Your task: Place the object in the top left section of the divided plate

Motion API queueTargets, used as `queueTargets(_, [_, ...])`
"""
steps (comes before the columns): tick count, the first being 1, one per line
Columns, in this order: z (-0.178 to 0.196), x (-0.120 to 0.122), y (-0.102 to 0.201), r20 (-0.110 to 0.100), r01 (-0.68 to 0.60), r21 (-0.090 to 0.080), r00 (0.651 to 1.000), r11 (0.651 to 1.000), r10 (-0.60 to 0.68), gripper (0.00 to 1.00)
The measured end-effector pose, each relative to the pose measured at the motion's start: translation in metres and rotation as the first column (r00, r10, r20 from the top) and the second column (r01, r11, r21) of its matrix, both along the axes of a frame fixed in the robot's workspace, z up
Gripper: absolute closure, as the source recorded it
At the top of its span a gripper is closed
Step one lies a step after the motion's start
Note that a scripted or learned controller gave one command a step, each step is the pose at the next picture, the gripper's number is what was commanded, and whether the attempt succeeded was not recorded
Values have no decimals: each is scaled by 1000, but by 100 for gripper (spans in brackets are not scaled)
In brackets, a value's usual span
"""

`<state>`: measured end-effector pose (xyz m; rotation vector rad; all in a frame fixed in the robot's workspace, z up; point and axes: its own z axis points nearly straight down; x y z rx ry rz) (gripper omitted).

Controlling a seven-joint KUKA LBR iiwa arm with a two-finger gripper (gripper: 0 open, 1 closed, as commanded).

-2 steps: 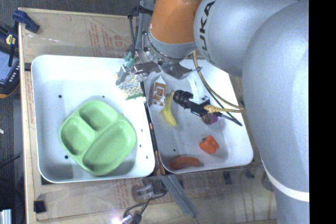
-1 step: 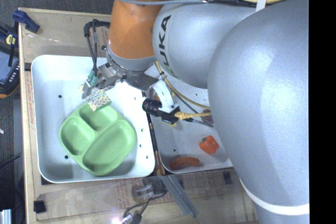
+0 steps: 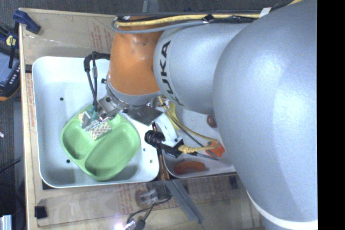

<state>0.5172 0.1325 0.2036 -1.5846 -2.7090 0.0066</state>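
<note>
- The grey arm (image 3: 237, 62) with its orange band (image 3: 135, 64) reaches in from the right and covers much of the bench (image 3: 70, 29) and most of the right bin (image 3: 178, 174).
- The tool (image 3: 99, 116) hangs low over the green divided plate (image 3: 102, 148), at the plate's upper edge.
- A small pale object with a speckled, patterned surface (image 3: 98, 127) sits right at the tool's tip, over the upper part of the plate; I cannot tell whether it rests on the plate or is raised just above it.
- Whether the tool is open, closed or gripping that object cannot be told: the wrist hides the tip.
- The plate lies in the left bin (image 3: 46, 116), toward its lower half, tilted so its 2 large sections face the lower right.
- Black cables (image 3: 91, 75) run down beside the orange band to the tool.
- In the right bin, a reddish-orange item (image 3: 188, 167) shows below the arm, with another orange piece (image 3: 215, 151) just above it.
- A blue clamp (image 3: 24, 20) grips the bench's upper left corner.
</note>
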Motion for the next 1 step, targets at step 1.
queueTargets(1, [0, 0, 0, 1, 0, 0, 1000, 1000, 0, 0])
